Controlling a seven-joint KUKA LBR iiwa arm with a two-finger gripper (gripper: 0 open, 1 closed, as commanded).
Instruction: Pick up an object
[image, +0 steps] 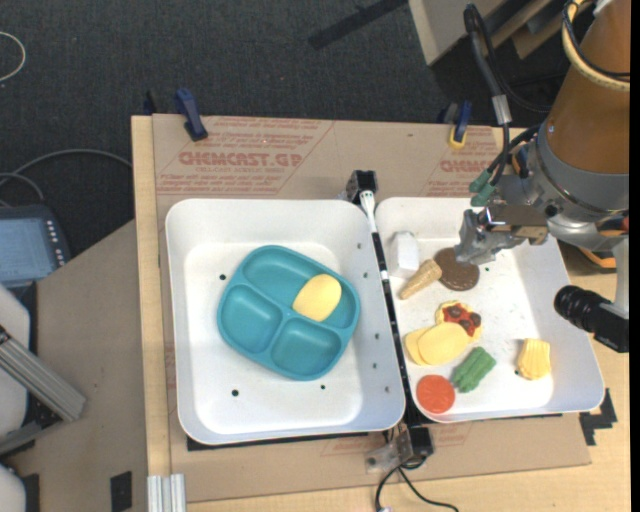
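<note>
My gripper (478, 247) hangs low over the back part of the right bin (570, 300). It sits just above and to the right of a brown round piece (459, 277) that joins a tan cone (420, 281). In the same bin lie a white block (404, 250), a yellow piece (440, 346) with a red and black bit (461, 318) on top, a green vegetable (473, 369), a red disc (436, 393) and a yellow corn piece (534, 359). Nothing can be seen held by the gripper.
The left bin (200, 300) holds a teal divided plate (265, 325) with a yellow rounded object (317, 298) in its right compartment. A black divider rail (380, 270) runs between the bins. Blue clamps (190, 113) grip the board's back edge.
</note>
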